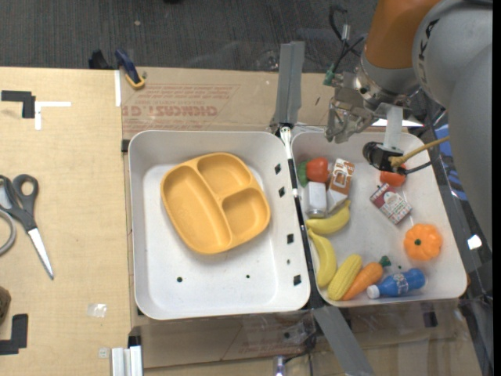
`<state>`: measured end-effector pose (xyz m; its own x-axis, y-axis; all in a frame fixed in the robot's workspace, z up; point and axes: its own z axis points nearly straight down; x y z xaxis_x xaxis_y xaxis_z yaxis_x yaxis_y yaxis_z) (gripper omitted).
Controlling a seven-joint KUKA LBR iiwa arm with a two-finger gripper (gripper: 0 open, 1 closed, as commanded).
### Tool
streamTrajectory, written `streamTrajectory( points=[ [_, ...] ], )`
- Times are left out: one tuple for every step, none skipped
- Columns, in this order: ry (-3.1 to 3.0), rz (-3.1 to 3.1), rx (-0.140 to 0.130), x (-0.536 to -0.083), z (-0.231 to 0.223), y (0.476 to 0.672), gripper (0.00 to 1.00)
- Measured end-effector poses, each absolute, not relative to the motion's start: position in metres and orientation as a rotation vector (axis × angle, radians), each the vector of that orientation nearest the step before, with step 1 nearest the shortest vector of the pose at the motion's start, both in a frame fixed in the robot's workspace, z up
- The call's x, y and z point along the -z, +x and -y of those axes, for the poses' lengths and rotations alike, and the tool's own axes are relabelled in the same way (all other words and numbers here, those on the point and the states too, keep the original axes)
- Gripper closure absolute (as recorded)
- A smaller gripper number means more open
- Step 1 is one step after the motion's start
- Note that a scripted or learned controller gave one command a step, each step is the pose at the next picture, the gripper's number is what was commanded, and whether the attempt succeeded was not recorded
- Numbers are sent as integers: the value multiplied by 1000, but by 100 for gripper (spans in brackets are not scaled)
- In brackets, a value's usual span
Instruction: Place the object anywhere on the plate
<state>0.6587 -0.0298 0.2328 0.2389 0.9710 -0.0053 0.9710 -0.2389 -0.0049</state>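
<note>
Jaws (pixel 344 124) are seen above the right bin's (pixel 450 210) back-left corner; spread or pressed together cannot be told, nothing seen between them. Glossy yellow three-section plate (pixel 215 202) lies in the left bin (pixel 149 233). Smooth banana (pixel 330 221), ribbed orange pumpkin (pixel 423 242) and, probably, corn (pixel 344 277) lie in the right bin.

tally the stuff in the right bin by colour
Going by each item's main colour, in the right bin:
yellow (two bananas, corn): 3
orange (pumpkin, carrot): 2
red (tomato, two small cartons): 3
blue (bottle): 1
clear (jar): 1
total: 10
</note>
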Motion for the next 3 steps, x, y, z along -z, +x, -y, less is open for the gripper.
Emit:
streamTrajectory(
  points=[
    [-2535, 1853, -7, -230, -9, 597, 100],
    [-1988, 2430, -5, -191, -92, 595, 100],
    [-1576, 2716, -3, -219, -144, 555, 100]
  ],
)
